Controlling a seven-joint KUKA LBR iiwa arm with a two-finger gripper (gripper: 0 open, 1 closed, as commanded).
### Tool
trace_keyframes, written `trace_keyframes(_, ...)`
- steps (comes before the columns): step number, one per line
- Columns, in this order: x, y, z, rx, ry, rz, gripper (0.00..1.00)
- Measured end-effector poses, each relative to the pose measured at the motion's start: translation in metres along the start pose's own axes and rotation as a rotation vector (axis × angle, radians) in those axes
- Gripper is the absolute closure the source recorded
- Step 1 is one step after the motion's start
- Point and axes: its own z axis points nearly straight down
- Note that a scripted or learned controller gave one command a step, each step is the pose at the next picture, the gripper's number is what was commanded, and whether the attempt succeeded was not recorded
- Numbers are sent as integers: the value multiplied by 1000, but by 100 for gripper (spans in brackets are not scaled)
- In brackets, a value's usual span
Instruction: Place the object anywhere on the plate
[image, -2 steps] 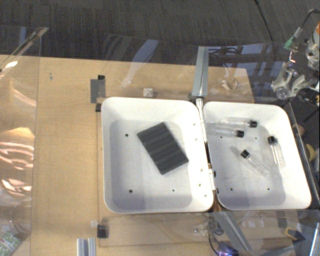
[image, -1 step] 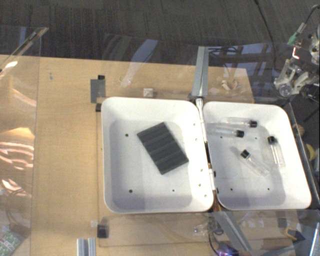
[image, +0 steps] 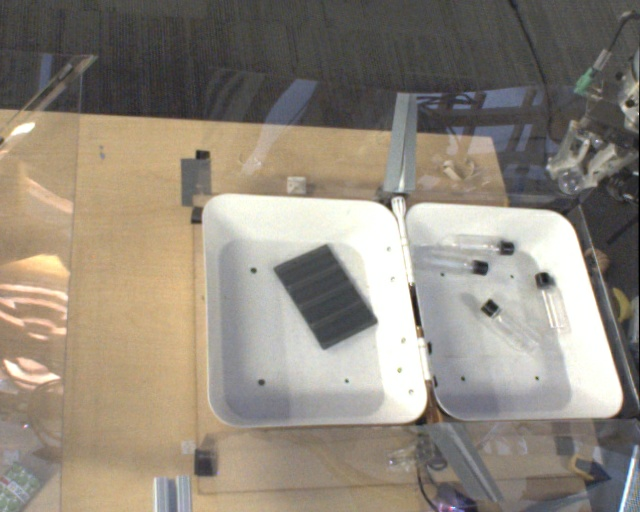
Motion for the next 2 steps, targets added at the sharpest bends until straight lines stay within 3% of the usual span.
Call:
trace_keyframes(1, -1, 0, -5, 1, 1, 237, 100)
trace_keyframes(2, -4, -1, -6, 1, -1, 213, 100)
